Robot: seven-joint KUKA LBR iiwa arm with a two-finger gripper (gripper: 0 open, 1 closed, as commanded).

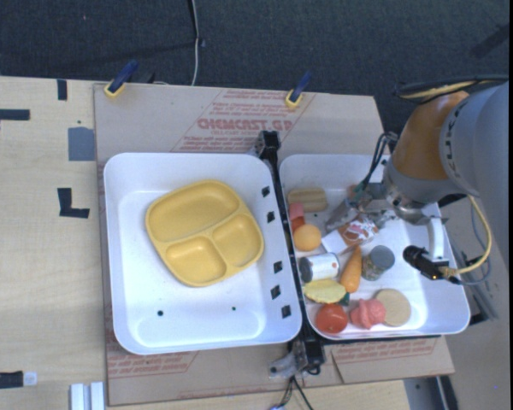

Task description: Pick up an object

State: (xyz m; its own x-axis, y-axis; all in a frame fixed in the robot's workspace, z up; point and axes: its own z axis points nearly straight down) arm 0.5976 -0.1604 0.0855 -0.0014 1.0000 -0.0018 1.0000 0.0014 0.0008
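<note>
Right now the gripper [361, 213] is down in the right bin [445, 319], low over the heap of toy food near the bin's upper middle. Its fingers look narrowly spread around a small red-and-white packet [359, 229], but the view is too blurred there to say whether the packet is truly between them, so I cannot tell their state for sure.

The things to pick all lie in that right bin: a beige block [308, 200], an orange ball [307, 237], a white can [320, 267], a carrot [351, 267], a grey cylinder [378, 261], a yellow piece [325, 292], a tomato [331, 318], a pink piece [367, 313] and a tan disc [394, 307]. The left bin [132, 314] carries a yellow divided tray [204, 231].

The likely trouble is crowding. The packet touches or lies just beside the carrot and the grey cylinder, so a closing grip could catch a neighbour's edge, push the packet aside, or lift two things and drop one. A thin, soft packet may also slip out on the way up.

For room, the divider wall [278, 220] between the bins is near on the left of the heap, while the right part of the bin, toward the far wall, is open. Straight up looks like the freest way out.
</note>
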